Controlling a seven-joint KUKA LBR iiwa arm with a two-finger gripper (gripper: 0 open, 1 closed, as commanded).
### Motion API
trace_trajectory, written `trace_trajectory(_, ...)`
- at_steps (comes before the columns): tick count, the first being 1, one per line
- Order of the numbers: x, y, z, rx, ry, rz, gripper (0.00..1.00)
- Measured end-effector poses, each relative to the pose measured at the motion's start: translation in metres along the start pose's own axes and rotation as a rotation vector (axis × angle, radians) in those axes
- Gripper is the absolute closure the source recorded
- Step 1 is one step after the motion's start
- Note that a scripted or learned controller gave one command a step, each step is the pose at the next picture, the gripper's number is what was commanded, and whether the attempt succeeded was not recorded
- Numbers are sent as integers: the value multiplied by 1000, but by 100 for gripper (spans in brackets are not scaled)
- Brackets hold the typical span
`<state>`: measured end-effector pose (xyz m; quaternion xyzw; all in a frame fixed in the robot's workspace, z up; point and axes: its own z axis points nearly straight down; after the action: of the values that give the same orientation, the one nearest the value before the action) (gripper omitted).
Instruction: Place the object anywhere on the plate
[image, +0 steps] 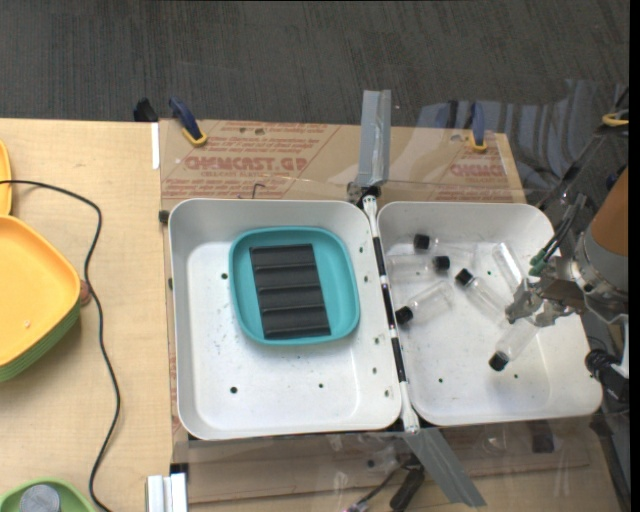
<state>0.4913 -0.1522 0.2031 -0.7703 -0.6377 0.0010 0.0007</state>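
Gripper (527, 305) of the grey arm hangs low over the right bin (560, 400), near that bin's right wall; whether it is spread or pressed together cannot be told, since it reads only as a blur of metal.

Nearest the camera inside the right bin, a clear vial with a black cap (507, 350) lies tilted on the floor, its cap toward the front, its upper end running up just under the gripper. Whether it is pinched cannot be made out. Further back in the right bin lie more clear vials with black caps: one (425, 300) close to the wall shared with the left bin, and a loose cluster (450, 265) near the middle and back of the right bin, well apart from the gripper.

Left of the right bin, touching it along one wall, sits the left bin (200, 380). A teal plate (345, 290) with rounded corners rests in its back half, and a black ribbed block (289, 291) lies on the plate's middle.

Beyond both bins, brown cardboard (260, 160) lies flat on the bench (80, 420).
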Motion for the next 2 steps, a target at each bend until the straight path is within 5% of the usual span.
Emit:
trace_trajectory(1,0,0,0,0,0,0,0)
trace_trajectory(2,-31,-7,-145,0,-2,110,0)
